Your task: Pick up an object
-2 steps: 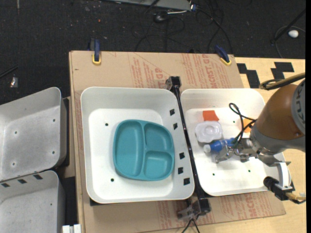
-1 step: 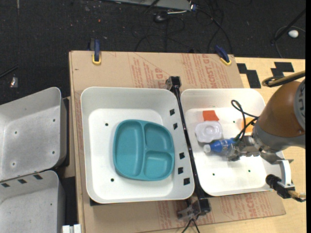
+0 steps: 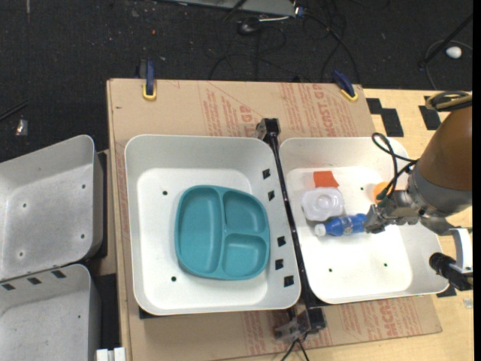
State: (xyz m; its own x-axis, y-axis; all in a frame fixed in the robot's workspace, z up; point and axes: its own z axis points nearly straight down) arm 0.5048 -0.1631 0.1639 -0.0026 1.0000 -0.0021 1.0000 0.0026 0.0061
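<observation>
In the right bin (image 3: 391, 273) a small blue bottle (image 3: 343, 225) with a white cap lies on its side, pointing left. Just above it sits a clear plastic lid or cup (image 3: 322, 203), and behind that a flat orange block (image 3: 325, 179). A small orange object (image 3: 383, 189) peeks out beside the arm at the bin's right. My gripper (image 3: 374, 222) is low in the right bin, right at the blue bottle's right end. The wrist hides whether it touches the bottle.
The left bin (image 3: 150, 277) holds a teal divided plate (image 3: 222, 232). A black divider (image 3: 284, 224) runs between the two bins. Grey trays (image 3: 45, 201) lie off the bench to the left. The arm's orange band (image 3: 455, 153) hangs over the right bin's right rim.
</observation>
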